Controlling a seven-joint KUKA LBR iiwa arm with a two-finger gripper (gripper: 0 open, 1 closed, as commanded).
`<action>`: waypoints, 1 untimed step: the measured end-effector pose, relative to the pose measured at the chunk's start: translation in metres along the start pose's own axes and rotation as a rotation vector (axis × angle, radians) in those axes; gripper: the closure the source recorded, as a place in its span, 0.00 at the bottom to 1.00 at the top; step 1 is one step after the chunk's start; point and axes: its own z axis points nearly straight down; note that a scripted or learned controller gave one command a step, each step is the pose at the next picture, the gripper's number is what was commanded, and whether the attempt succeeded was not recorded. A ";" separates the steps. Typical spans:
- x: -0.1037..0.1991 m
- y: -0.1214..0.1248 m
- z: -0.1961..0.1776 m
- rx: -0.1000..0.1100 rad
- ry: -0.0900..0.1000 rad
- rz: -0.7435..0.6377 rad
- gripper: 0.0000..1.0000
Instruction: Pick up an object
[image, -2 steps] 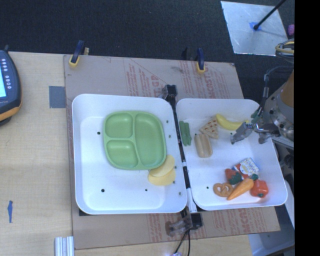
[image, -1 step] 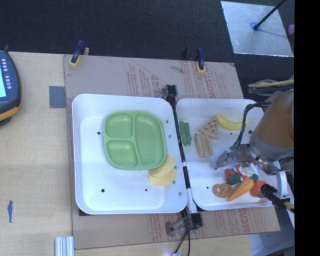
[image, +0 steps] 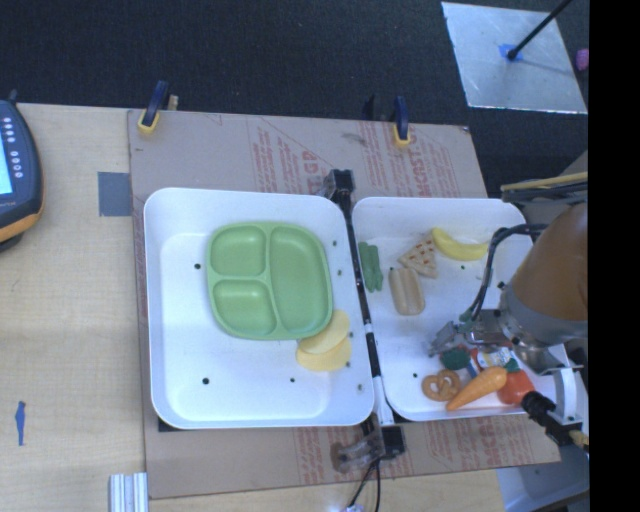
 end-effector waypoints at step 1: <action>-0.001 0.001 -0.010 0.003 0.002 -0.001 1.00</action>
